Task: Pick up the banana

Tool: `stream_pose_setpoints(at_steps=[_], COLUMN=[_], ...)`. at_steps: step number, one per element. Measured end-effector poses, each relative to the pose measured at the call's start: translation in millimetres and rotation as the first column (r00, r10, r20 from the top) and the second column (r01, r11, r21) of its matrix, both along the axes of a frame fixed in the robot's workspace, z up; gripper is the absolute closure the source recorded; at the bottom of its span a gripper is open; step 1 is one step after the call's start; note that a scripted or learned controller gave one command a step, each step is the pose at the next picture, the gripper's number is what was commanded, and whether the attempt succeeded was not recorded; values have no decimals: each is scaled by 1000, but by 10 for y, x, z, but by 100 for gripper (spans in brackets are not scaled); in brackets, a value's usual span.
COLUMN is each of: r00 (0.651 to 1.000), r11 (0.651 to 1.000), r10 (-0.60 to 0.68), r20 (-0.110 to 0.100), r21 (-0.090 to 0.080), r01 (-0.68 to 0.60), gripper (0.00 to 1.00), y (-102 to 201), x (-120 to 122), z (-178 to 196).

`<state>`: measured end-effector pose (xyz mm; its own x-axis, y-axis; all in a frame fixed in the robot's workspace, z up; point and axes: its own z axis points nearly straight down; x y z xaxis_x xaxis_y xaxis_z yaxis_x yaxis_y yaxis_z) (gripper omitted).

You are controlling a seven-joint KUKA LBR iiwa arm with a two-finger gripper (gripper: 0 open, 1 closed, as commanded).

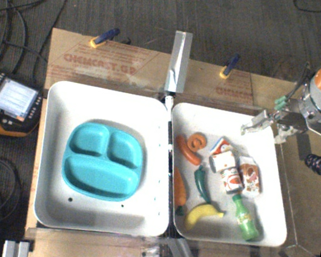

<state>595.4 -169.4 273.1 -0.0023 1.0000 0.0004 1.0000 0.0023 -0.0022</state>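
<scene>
Near the front edge of the right bin point(277, 231) lies the banana point(202, 213), yellow and curved, just beside a green bottle point(244, 219) on its right and an orange carrot point(179, 191) on its left. A green pepper point(201, 183), two small cartons point(234, 171) and a sausage point(188, 152) lie behind it (all loosely clustered). The gripper point(264, 123) hovers over the bin's far right corner, fingers spread apart and holding nothing. The left bin point(44, 196) carries a turquoise divided tray point(104, 161).

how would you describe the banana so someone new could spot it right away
Look in the right bin, toward its near edge. The banana lies there, left of the green bottle and below the green pepper; it is the one yellow curved piece.
</scene>
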Motion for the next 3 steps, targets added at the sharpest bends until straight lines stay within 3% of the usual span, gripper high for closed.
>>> stream_pose_setpoints(at_steps=[1,2,3], r00=[1000,973,988], r11=[1000,973,988], r10=[7,231,152], r20=[-1,0,22], r21=[0,3,-12], r01=[-7,-231,-152], gripper=[0,0,0], y=[-124,406,539], x=[-501,-858,-1056], z=[-1089,-1663,-1823])
